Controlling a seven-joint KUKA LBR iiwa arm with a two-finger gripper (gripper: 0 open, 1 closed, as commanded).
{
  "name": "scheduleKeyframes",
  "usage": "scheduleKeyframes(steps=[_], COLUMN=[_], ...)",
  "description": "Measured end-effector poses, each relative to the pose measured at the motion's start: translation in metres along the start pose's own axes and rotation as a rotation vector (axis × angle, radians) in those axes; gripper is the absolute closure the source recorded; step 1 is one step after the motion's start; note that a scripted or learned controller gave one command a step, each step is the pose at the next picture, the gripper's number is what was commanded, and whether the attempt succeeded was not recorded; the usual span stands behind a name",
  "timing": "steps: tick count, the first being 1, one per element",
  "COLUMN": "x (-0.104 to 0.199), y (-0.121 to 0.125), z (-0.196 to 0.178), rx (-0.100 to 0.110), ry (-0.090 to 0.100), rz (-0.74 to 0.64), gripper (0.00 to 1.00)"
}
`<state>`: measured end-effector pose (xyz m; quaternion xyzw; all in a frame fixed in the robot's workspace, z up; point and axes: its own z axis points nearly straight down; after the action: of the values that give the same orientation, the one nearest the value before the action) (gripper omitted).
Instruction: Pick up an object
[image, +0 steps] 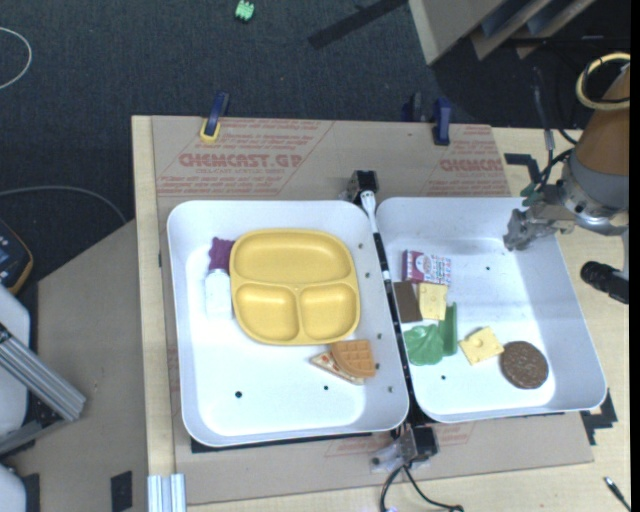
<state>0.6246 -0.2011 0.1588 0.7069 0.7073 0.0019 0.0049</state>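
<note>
The arm reaches in from the right, orange band above the wrist, its gripper (520, 231) angled down and leftward.

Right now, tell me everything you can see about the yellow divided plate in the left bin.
The yellow divided plastic plate is a rounded rectangle with three compartments: one long section across its far side and two smaller ones nearer the camera. It looks smooth and matte and lies flat, right side up, in the shallow white left bin. A purple and white item sits against its left edge, and a waffle-textured toy piece touches its near right corner.
</note>
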Motion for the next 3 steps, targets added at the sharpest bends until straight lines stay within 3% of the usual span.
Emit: scheduleKeyframes(steps=[1,2,3], x=[0.004,0.004,0.055], y=[0.005,0.006,0.005], z=[-0.046,-0.068,-0.067], rx=[0.001,0.003,0.012], ry=[0.001,0.002,0.006], rz=[-0.001,0.000,-0.004], gripper=[1.00,1.00,1.00])
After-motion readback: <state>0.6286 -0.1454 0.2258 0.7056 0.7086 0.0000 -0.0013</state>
